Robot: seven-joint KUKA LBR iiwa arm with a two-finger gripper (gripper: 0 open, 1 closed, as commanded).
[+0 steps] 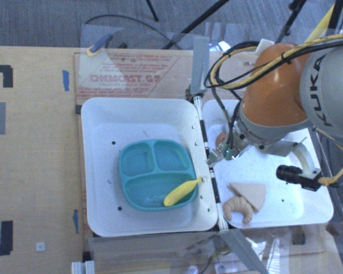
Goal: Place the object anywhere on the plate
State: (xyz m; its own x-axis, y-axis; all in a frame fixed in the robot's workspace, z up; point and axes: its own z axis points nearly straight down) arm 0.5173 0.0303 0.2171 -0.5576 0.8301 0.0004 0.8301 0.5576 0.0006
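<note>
So the banana (180,193) is already lying on the teal plate (138,170) in the left bin (97,153), in the big near compartment with its stem end poking over the plate's right rim toward the bin wall. Looks like a plastic toy one: smooth, glossy yellow, curved, probably light and stiff, so it would likely roll or skid if nudged. If it needed picking up again I'd go across the fat middle, not the tapered ends, since those would likely slip out. The plate itself is a divided kids' dish with rounded corners, two small sections far and one long one near, and it looks like smooth hard plastic. The gripper (227,151) sits over the divider between the two bins, tucked under the arm's orange band (271,90), and I honestly can't tell what it's doing there, too hidden. In the right bin (308,210) there's a tan wedge (250,193), matte and flat-faced like a toy bread slice, touching a ridged croissant (239,209) just near of it. Both bins are shallow white plastic on a pale wooden tabletop (34,153). To me the placing part looks done.
</note>
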